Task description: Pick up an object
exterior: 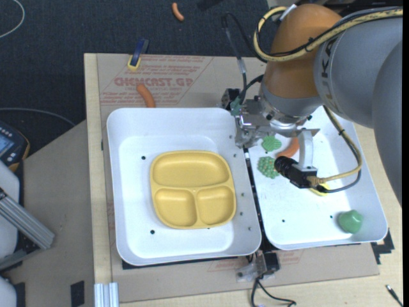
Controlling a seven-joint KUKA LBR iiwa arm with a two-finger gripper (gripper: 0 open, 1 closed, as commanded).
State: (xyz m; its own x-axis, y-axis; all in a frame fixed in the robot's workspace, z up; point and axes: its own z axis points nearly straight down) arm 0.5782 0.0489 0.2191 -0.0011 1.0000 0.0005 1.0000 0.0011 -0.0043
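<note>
Nearest you, in the right bin (pixel 374 203), a rounded green piece (pixel 349 221) sits by the front right corner, well apart from the gripper. It has no clear long axis.

In the left bin (pixel 121 171) lies a yellow divided plate (pixel 192 188), with one wide compartment on the far side and two smaller ones on the near side.

Further in, note a knobbly green piece (pixel 267 167) close to the right bin's left wall. A paler green piece (pixel 271 144) lies just beyond it, partly under the wrist.

An orange carrot-shaped piece (pixel 292 148) lies just right of the paler green one. Its visible part runs on a slant from near-left to far-right; the upper end is hidden by the arm, so you cannot confirm its full length.

The gripper (pixel 281 141) hangs over the far left part of the right bin, directly above this cluster. The orange piece and the two green pieces lie at or just beneath it. You cannot tell how far open it is, and nothing is seen to be held.

Beyond the bins, the cardboard sheet (pixel 192 75) carries red print, probably "CHEMCAST GP", though the first letter is unclear. A second orange piece (pixel 146 95) lies on it, slanting from far-left to near-right. A blue and yellow item (pixel 137 55) rests at its far edge. Farthest off, a small orange piece (pixel 177 11) lies on the dark floor.
</note>
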